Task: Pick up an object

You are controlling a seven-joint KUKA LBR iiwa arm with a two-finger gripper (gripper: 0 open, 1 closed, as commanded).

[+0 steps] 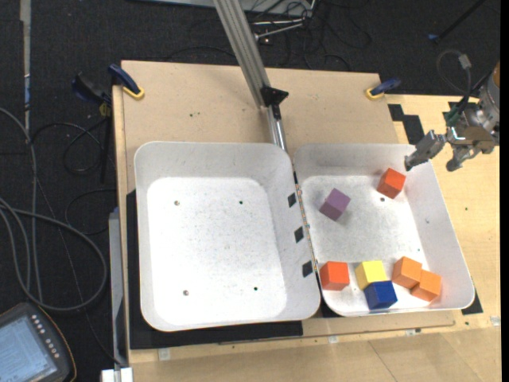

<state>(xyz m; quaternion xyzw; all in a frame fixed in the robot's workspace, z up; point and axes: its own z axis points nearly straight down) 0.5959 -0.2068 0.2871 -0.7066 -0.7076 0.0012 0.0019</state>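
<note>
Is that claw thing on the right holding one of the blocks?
No. The gripper is open above the right bin's rim, with nothing between its fingers; the nearest orange block lies apart.

Metallic grey end effector with 2 dark fingers, cable above.

A light wooden counter is seen from above, standing on a dark floor. Two blue clamps with yellow tips are fixed at its far edge, one at the left corner and one at the right corner. A grey metal pole is laid at a slant from the top of the view down to the middle of the counter, where it ends in a black joint. Black cables are spread over the floor on the left side. A small screen is placed in the lower left corner. More cables and a metal frame are seen behind the counter.
</note>
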